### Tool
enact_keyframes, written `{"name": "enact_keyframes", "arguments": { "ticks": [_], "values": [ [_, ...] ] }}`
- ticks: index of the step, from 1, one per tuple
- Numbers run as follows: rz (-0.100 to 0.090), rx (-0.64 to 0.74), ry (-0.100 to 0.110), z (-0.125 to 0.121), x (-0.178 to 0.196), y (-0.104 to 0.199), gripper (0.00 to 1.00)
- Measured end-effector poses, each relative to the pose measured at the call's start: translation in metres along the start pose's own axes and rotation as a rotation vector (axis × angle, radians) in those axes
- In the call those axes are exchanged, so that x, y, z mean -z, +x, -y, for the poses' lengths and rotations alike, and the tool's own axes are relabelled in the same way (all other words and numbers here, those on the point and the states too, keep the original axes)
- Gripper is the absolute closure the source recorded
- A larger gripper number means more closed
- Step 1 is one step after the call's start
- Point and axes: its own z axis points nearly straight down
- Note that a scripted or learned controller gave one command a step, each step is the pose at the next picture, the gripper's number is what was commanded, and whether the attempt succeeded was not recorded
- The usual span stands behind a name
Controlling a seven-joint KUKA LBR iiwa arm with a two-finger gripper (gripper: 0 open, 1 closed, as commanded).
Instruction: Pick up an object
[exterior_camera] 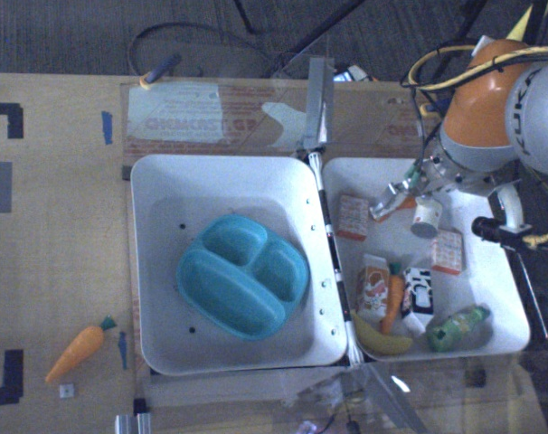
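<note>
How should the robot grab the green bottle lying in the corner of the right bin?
The green bottle lies on its side near the right bin corner, so probably come straight down and pinch its round body in the middle, fingers across its narrow width. The banana sits just beside it, so gripping mid-body keeps clear.

This is a robotics lab or test cell rather than a home or shop. A plywood desk (57,242) marked with black corner marks (7,120) and blue tape (107,127) carries two shallow white bins (156,188), and an industrial arm (496,107) trailing yellow cables (437,61) reaches over them. Grey carpet (120,16) behind holds black stand legs (238,7) and loose cords, and the toy food in the bins, such as a plastic carrot (393,301) and banana (382,337), reads as test props.
</note>
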Motion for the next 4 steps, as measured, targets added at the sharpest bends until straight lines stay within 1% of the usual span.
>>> {"name": "enact_keyframes", "arguments": {
  "ticks": [1,2,3,4],
  "values": [
    [0.013,0.039,-0.022,-0.031,-0.03,0.009,0.0],
    [0.009,0.038,-0.027,-0.032,-0.019,0.01,1.0],
    [0.002,-0.025,-0.004,-0.051,0.088,0.055,1.0],
    [0.002,-0.025,-0.002,-0.05,0.087,0.055,0.0]
  ]
}}
